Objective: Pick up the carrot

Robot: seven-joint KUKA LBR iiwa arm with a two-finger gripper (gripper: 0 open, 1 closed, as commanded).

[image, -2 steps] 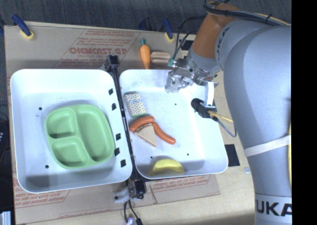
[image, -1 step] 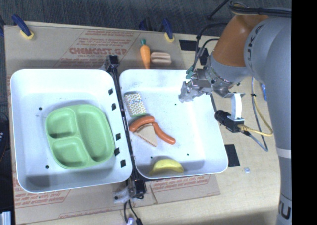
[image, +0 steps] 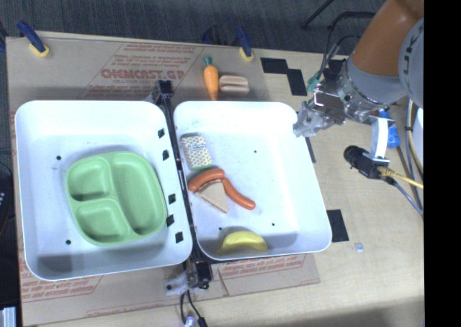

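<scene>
Two shallow white bins sit side by side on the tabletop (image: pixel 144 66); the left bin (image: pixel 36 124) holds one green divided plate (image: pixel 114 196) with three compartments, lying flat toward the bin's near-left part; the right bin (image: pixel 288 174) holds five things: one small speckled block (image: pixel 195 150) near its left wall, two orange-red sausages, the upper sausage (image: pixel 207 177) lying across the top of one tan wedge (image: pixel 214 198) and the lower sausage (image: pixel 238 194) running off toward the right just beside it, and one yellow banana (image: pixel 243 242) against the near wall; the carrot (image: pixel 210 79), orange with a green top, lies outside both bins on the tabletop just beyond the far rim of the right bin, pointing toward that rim; one tan and brown sandwich-like toy (image: pixel 233 85) lies just beside it on its right; two blue clamps with yellow tips, the left clamp (image: pixel 32 39) and the far clamp (image: pixel 244 45), grip the far edge of the board; the gripper (image: pixel 308 122) hangs over the right bin's far right corner, well apart from the carrot, with nothing seen in it; whether the fingers are spread or closed I cannot tell.
</scene>
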